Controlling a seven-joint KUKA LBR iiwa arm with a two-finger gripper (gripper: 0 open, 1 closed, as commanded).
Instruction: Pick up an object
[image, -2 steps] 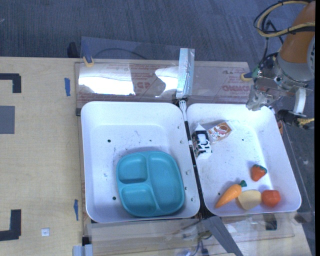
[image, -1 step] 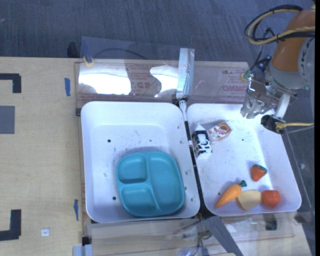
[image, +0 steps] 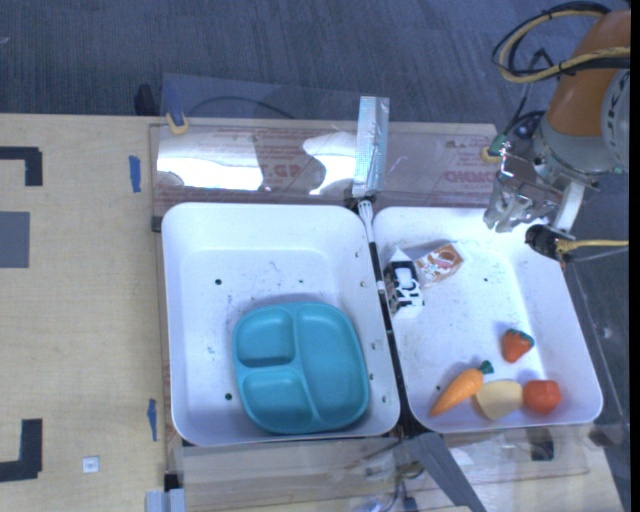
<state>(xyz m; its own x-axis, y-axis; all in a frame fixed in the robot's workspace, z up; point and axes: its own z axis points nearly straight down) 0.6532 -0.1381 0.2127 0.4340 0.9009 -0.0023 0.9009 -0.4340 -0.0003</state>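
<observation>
The gripper was seen poised over the right bin's far corner, nothing between its fingers; whether they were spread could not be told. The packet lay nearest, down-left of it, its long axis slanting toward the divider, with the carrot well beyond.

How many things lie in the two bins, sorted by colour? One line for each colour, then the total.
Teal: 1, the divided plate in the left bin
Orange: 1, the toy carrot in the right bin
Red: 2, the strawberry and the tomato
Pale yellow: 1, the wedge
White printed: 1, the packet
Total: 6
</observation>
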